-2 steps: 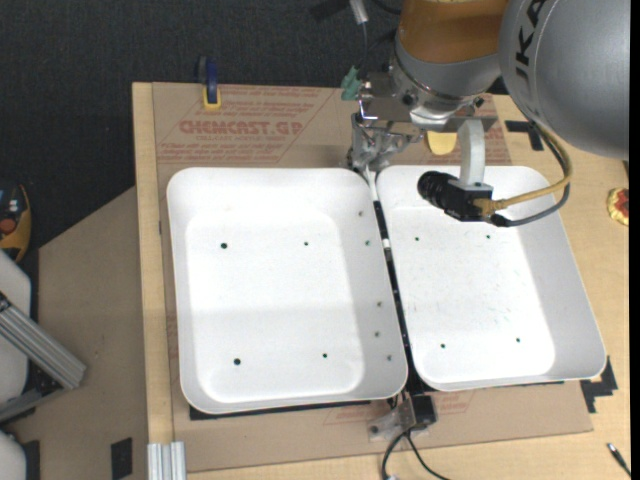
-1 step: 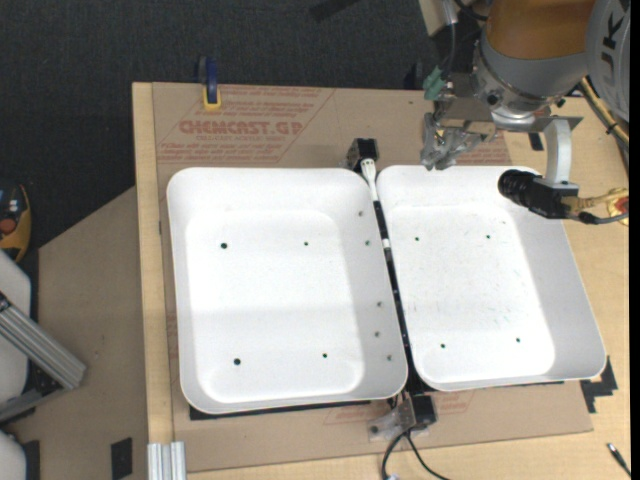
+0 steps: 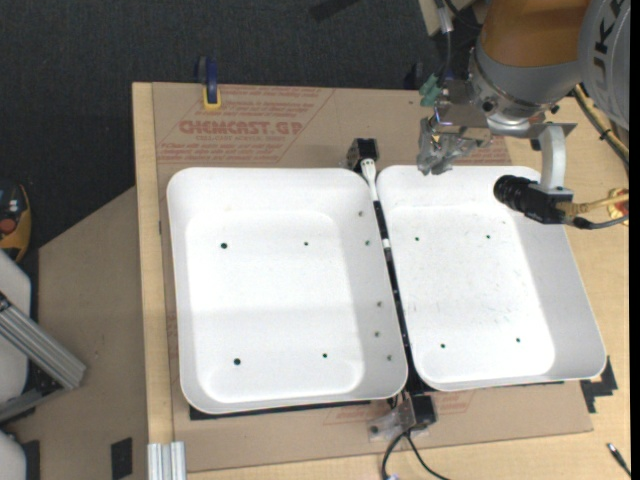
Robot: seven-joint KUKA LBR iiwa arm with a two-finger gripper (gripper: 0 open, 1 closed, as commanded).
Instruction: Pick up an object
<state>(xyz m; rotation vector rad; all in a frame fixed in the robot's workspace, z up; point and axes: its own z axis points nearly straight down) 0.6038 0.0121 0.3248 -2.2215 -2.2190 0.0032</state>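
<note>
Grey-and-orange KUKA arm (image 3: 530,28) reaching in from 1 o'clock, wrist pointing steeply down, hand (image 3: 440,156) poised at the 12 o'clock rim of the right bin (image 3: 480,298), towards its 11 o'clock corner. Looks raised above the rim rather than down on the floor, though height is hard to judge from this slant. Cannot tell whether the hand is apart or together: too small and cluttered there. Nothing seen clamped in it.

Judged as the approach step, before any grasp. Cannot make out the object to pick up, or where it lies; white floors of the right bin and the left bin (image 3: 270,298) bearing a few small dark dots, too small to name.

Calls next for a target: settling on something in a bin, moving over it towards 6 o'clock, then a straight descent and a closing.

Black cylinder (image 3: 525,198) on a white bracket at 3 o'clock of the hand, seemingly part of the rig. Brown cardboard-covered worktop (image 3: 250,118) beneath, blue clamp (image 3: 209,80) at its 11 o'clock corner.
</note>
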